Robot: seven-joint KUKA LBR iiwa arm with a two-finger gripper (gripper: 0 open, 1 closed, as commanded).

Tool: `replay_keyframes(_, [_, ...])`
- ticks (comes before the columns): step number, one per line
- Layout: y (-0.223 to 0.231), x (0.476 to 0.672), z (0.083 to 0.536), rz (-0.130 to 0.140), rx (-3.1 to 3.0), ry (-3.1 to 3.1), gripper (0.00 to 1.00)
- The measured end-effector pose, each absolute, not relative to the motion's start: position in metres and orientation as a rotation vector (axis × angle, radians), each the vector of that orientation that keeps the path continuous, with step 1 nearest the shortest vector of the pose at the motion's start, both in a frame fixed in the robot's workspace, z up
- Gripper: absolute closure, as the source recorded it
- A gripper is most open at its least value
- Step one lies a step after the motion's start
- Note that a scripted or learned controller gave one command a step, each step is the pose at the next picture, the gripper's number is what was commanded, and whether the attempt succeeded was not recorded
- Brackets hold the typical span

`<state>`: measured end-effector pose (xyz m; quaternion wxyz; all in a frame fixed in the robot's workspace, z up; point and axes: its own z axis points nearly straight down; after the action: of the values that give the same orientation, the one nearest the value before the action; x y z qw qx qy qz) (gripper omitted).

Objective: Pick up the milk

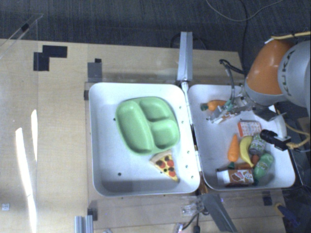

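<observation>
The milk, a small white carton with red-orange print (249, 128), lies in the right bin (214, 171) towards its back right. My gripper (219, 116) hangs over the back left part of that bin. It is left of the carton and apart from it, just beside a small orange carrot piece (215, 104). I see nothing held in it. The grey arm with its orange band (267, 74) comes in from the right above the carton.
In the right bin, a carrot (233, 148), a banana (246, 149), a small can (257, 144), a green bottle (264, 165) and a brown-labelled box (237, 176) crowd the front right. The left bin (104, 174) holds a green divided plate (147, 124) and a pizza slice (165, 164).
</observation>
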<state>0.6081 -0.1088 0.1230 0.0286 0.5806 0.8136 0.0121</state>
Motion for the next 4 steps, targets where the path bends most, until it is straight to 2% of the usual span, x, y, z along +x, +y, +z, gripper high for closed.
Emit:
replay_keyframes(1, [-0.127, 0.642, 0.108, 0.023, 1.722, 2.601, 0.0])
replay_keyframes(2, [-0.126, 0.647, 0.124, 0.033, 1.703, 2.593, 1.0])
replay_keyframes(3, [-0.126, 0.646, 0.122, 0.031, 1.704, 2.595, 0.0])
replay_keyframes(4, [-0.198, 0.623, 0.107, 0.005, 1.653, 2.655, 0.0])
